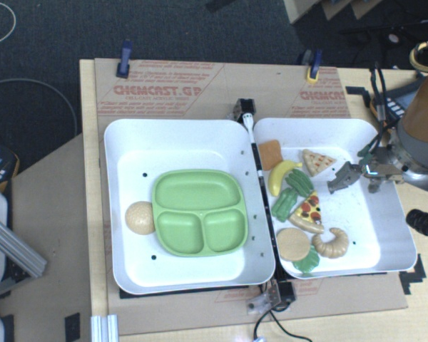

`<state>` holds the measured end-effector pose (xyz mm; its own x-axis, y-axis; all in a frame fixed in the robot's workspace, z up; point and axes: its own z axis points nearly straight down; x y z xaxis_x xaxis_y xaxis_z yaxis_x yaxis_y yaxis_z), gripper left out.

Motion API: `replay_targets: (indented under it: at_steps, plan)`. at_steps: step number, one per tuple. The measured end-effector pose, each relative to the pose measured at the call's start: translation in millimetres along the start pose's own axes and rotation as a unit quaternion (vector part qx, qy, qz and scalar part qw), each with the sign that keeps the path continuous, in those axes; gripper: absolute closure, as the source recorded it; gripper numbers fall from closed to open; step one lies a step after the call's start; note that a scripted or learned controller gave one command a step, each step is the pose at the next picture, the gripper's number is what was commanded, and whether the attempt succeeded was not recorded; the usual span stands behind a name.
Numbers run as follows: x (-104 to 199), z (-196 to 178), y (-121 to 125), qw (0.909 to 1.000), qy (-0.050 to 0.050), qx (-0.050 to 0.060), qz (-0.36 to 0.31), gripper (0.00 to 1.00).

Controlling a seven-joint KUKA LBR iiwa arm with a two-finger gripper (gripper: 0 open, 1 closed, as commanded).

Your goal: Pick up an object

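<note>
The right bin (385, 241) holds several toy foods. They include an orange block (269, 152), a yellow banana (280, 176), a pizza wedge (318, 162), two green pickles (299, 182), a pepperoni slice (308, 214), a croissant (333, 242), a round cookie (294, 245) and a small green piece (308, 262). My gripper (357, 181) hangs over bare bin floor in the right bin's upper middle, right of the pizza wedge. It is open, with nothing between its fingers (340, 179).
The left bin (128, 162) carries a green divided plate (199, 211) and a beige bun (139, 217) beside the plate's left edge. A black divider clip (244, 110) sits where the bins meet. The arm's wrist (414, 144) overhangs the right bin's right rim.
</note>
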<state>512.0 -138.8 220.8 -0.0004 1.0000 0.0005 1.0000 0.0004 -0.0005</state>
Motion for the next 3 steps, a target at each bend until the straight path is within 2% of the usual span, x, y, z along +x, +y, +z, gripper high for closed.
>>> replay_targets:
  at_steps: [1, 2, 3]
  plan:
    - [21.1, -103.3, -32.5, 1.0, -0.001, -0.006, -0.001, 0.0]
    - [4.5, -284.1, -32.1, 0.9999, -0.003, -0.011, 0.0, 0.0]
    - [5.7, -286.3, -31.8, 1.0, -0.002, -0.004, 0.0, 1.0]
